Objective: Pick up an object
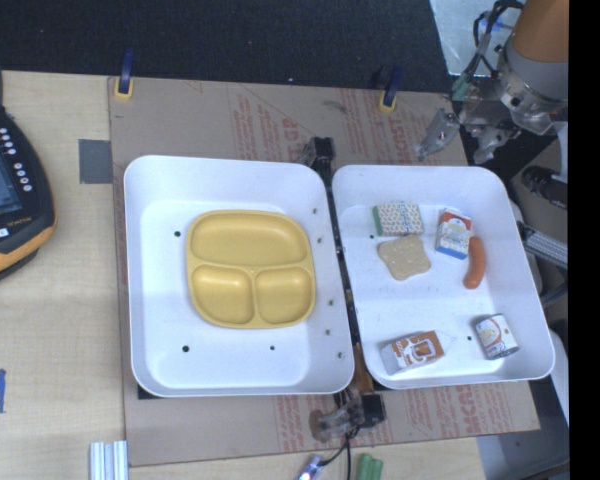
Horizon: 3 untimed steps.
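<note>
Six small objects are seen in the right bin (525, 268). A green patterned packet (397, 218) lies near the far wall, with a tan slice of toy bread (404, 258) just in front of it. A small red, white and blue carton (454, 233) is set to the right of these, and an orange-red toy sausage (474, 262) lies beside the carton. Near the front wall a brown and white packet (412, 351) is placed, and a small tin can (495, 336) lies on its side towards the front right corner.

The left bin (150, 268) is occupied by a yellow divided plate (250, 268).

The gripper (460, 133) is held beyond the far right corner of the right bin, above the cardboard-covered surface (230, 118). Whether the fingers are apart or together cannot be told. Nothing is seen between them.

A black and orange teach pendant (8, 198) rests at the left edge.
</note>
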Available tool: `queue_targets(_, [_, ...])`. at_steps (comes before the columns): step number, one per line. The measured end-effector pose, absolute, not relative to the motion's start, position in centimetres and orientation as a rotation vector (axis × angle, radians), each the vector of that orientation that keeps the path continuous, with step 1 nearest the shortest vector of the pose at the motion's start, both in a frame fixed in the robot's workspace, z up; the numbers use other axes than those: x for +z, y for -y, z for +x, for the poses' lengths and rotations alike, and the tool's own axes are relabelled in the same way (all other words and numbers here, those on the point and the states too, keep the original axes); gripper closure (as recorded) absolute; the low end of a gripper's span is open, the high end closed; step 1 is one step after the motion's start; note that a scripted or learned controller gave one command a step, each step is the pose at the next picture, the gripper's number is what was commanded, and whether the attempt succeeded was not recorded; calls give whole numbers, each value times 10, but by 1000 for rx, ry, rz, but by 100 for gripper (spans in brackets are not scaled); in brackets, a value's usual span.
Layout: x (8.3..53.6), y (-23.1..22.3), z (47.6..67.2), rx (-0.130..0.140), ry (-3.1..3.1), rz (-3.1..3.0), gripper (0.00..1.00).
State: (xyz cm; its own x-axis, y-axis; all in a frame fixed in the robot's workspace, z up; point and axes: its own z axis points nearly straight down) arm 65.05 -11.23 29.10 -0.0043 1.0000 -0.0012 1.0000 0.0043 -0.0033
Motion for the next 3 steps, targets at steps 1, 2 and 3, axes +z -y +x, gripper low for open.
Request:
queue_targets(1, [191, 59, 652, 9, 2226, -2213, 0])
queue_targets(2, [127, 110, 656, 10, 2226, -2215, 0])
queue_targets(3, [101, 106, 656, 8, 2226, -2214, 0])
